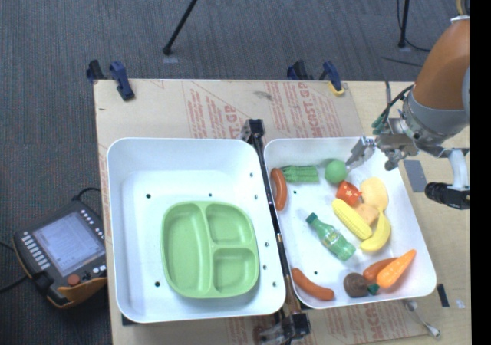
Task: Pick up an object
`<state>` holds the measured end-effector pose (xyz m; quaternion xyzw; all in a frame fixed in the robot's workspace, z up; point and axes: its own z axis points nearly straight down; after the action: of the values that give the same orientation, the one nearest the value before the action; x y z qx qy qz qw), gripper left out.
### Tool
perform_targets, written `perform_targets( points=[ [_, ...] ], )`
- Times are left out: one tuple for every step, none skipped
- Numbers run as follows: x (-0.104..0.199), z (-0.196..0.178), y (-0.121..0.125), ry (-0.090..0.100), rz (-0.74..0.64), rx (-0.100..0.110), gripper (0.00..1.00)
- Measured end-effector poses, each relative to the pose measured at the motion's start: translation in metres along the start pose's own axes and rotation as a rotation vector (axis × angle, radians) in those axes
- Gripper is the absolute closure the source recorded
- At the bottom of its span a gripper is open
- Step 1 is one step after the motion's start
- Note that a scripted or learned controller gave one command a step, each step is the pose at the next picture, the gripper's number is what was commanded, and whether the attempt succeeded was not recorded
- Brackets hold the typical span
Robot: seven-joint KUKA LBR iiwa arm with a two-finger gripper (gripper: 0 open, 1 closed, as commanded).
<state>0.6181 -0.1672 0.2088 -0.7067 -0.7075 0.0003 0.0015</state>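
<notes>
My gripper [377, 156] hovers over the back right corner of the right bin [307, 150], open, its two fingers spread with nothing between them. Just below and to its left lie a green ball [335, 172] and a red tomato [347, 192]. A pale yellow fruit [375, 192], a corn cob [351, 218] and a banana [378, 233] sit under the gripper's near side. A green bottle [331, 236] lies mid-bin, and a carrot [392, 268] lies at the front right.
The right bin also holds a green vegetable [299, 175], two sausages [278, 188] [313, 284] and a brown piece [355, 284]. In the left bin [130, 182] rests a green divided plate [209, 248]. Clamps [120, 80] grip the bench's far edge; a pendant [61, 248] lies at the left.
</notes>
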Motion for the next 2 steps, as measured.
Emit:
perform_targets(
  points=[
    [0.032,0.121,-0.040,0.000,-0.101,0.000,0.00],
    [0.056,0.122,-0.101,0.000,-0.276,0.000,0.00]
  ],
)
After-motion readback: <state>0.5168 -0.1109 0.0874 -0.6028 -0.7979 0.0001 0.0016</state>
